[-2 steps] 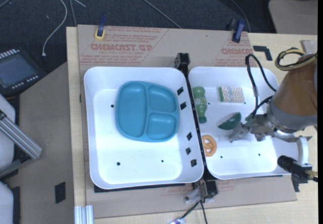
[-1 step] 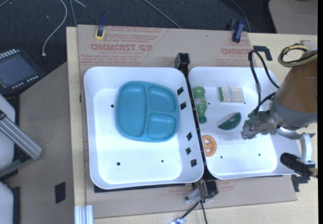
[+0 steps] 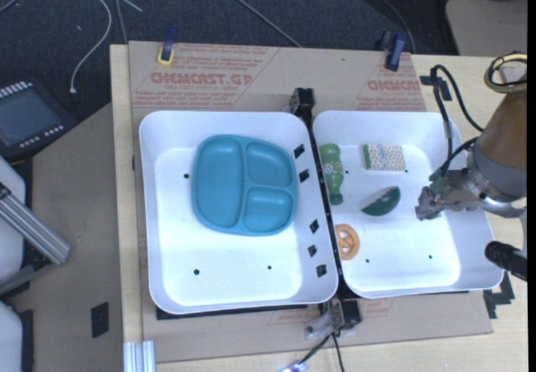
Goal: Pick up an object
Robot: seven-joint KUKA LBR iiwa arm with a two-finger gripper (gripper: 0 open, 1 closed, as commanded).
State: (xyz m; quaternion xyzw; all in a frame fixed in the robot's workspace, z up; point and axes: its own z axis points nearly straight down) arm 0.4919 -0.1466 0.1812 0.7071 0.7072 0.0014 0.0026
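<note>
Claw (image 3: 429,203) hovers in right bin (image 3: 402,278) — green wedge (image 3: 381,202) just beside.

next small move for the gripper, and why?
Probably slide left and lower toward the dark green wedge. The gripper sits at the right bin's right side, level with the wedge, which is the closest item and lies apart from the others.
</note>
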